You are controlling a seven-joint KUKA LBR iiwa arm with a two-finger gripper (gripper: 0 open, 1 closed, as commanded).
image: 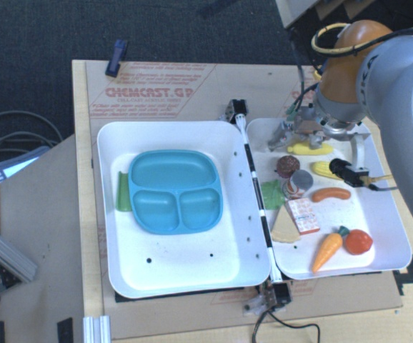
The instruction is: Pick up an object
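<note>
- The tool [301,128] hangs over the far end of the right bin [392,227].
- A banana [310,148] lies just beside the tool, on its near side.
- A ball [287,166] and a can [297,182] lie nearer the camera than the tool.
- A sausage [331,194] lies to the can's right.
- A carrot [327,251] and a tomato [359,241] lie well apart from the tool, at the bin's near end.
- A divided tray [175,191] lies in the left bin [121,263], far to the tool's left.

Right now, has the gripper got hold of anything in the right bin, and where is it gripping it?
Cannot be told. The gripper is low over the far end of the right bin, just above the yellow banana, but the wrist hides any contact.
</note>
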